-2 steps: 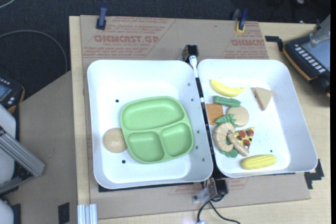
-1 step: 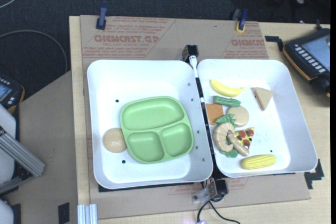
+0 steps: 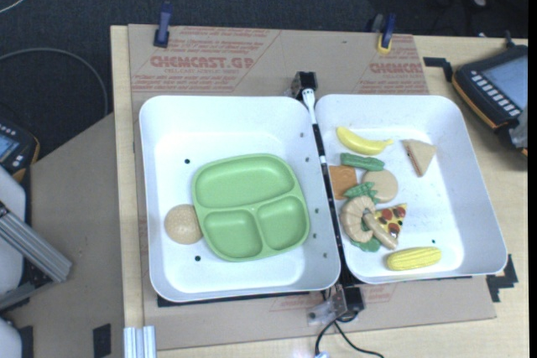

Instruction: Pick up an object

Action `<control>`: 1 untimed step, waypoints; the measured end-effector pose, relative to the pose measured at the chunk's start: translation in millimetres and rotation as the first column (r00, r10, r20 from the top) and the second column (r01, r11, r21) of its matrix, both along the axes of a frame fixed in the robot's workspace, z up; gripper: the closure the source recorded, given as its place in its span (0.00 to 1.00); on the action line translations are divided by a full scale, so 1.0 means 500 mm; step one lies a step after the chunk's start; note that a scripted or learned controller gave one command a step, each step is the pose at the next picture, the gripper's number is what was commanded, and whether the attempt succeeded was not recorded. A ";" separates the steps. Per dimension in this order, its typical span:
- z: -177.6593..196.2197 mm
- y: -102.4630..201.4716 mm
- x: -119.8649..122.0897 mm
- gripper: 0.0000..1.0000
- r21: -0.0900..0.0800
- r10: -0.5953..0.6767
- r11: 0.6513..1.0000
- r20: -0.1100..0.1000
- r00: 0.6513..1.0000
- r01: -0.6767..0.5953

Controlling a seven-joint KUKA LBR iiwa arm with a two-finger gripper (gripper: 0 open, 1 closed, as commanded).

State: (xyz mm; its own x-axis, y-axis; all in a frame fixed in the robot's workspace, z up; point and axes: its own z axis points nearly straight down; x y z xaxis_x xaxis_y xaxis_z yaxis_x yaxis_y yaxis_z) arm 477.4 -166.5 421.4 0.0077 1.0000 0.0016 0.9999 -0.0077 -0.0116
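Observation:
The right bin [image 3: 470, 180] holds a cluster of toy food. A yellow banana [image 3: 362, 141] lies near its back, with a tan bread wedge [image 3: 419, 155] to its right. Below them sit a green bean pod [image 3: 362, 163], an orange-brown square [image 3: 341, 179] and a tan round cookie [image 3: 384, 184]. Closer to the front lie a pizza slice [image 3: 389, 218] on a pale tortilla-like piece [image 3: 356, 224], and a yellow corn cob [image 3: 413, 258] near the front wall. The left bin [image 3: 159, 147] holds a green divided plate [image 3: 249, 206] and a tan round bun [image 3: 181, 224] at the plate's left.
Both bins rest on a brown cardboard sheet [image 3: 252, 54] clamped to the bench by a blue clip [image 3: 163, 25] and a yellow-blue clip [image 3: 385, 32]. A black tablet-like device [image 3: 502, 88] lies at the right edge. Cables and aluminium framing [image 3: 33, 251] sit at the left.

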 end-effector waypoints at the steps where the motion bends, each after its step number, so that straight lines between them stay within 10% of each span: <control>1: -0.122 -0.068 0.025 1.00 -0.001 0.005 1.000 0.008 1.000 -0.005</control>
State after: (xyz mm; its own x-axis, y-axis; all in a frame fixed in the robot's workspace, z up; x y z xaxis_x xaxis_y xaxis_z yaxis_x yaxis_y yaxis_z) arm 490.1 -200.4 360.5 0.0031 1.0000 0.0003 1.0000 -0.0031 -0.0038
